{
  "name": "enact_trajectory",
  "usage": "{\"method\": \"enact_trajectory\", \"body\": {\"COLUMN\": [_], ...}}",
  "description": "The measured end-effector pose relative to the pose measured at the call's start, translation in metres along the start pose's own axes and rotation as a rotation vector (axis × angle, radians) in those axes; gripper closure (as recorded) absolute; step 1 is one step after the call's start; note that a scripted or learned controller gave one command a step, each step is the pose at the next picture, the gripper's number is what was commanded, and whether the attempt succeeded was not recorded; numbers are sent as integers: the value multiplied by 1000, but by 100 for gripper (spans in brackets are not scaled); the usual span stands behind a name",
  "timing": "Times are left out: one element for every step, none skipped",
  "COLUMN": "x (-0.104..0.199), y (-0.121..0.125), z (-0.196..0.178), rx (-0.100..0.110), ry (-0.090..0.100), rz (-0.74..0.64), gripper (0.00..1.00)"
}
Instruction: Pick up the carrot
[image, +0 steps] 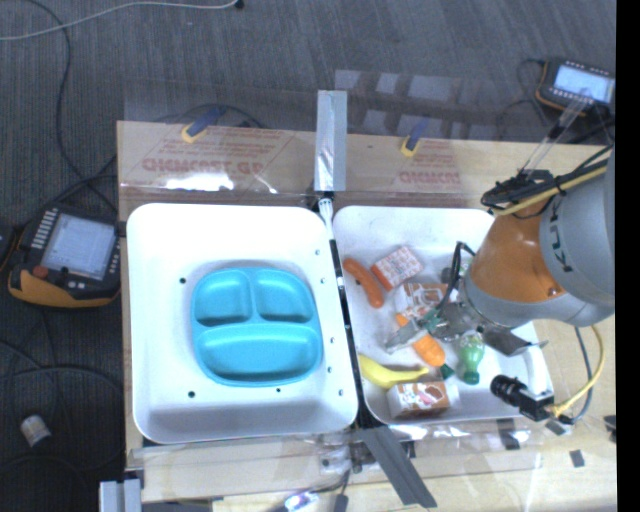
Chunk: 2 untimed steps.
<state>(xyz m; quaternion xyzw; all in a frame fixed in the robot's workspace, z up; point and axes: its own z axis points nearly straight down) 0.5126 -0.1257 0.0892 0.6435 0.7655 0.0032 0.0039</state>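
L bin (150, 300): tray (257, 325) in mid | R bin (350, 225): carrot (430, 350) mid, banana (390, 370) front-L of it, sausage (364, 283) behind-L | arm (520, 270) over R side

Robot gripper (437, 325) low in the right bin (520, 222) among toy food, just above an orange carrot (430, 350); a blue tray (257, 325) sits in the left bin (160, 300).

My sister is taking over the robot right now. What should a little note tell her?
Pincer: low in the right bin, just above the carrot; open or shut is hard to tell.
Carrot: lies in the right bin, next to the banana and a green toy.
Blue tray: sits in the left bin.
Done: the arm has reached the carrot's spot.
Left: grip the carrot and lift it; it is not lifted yet.
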Motion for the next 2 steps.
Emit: {"method": "enact_trajectory", "body": {"x": [1, -7], "y": [1, 42], "z": [-9, -133], "rx": [-2, 13], "ry": [3, -3], "rz": [0, 82], "gripper": [100, 100]}}
